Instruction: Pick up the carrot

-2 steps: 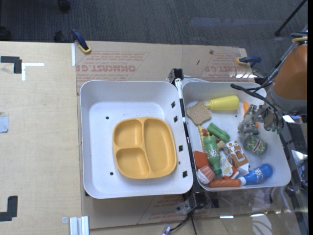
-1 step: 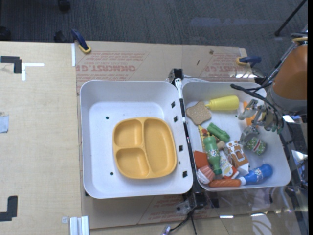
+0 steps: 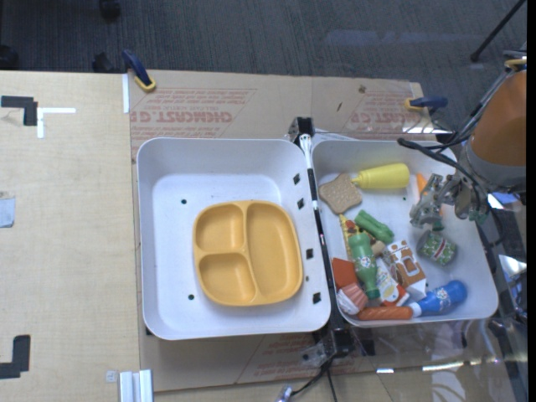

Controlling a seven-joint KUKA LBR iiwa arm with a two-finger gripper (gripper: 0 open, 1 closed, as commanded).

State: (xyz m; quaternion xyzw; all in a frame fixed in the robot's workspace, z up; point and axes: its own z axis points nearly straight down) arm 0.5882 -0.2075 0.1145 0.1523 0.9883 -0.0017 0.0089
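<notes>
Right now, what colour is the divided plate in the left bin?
Yellow-orange: the divided plate, in the camera view.

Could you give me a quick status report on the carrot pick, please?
Gripper low in right bin, upper right. Carrot just left of it, not held. Yellow bottle and green packet close by.

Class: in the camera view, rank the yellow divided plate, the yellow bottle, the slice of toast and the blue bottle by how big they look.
1. Yellow divided plate
2. Yellow bottle
3. Toast and blue bottle: too alike to rank.
</notes>
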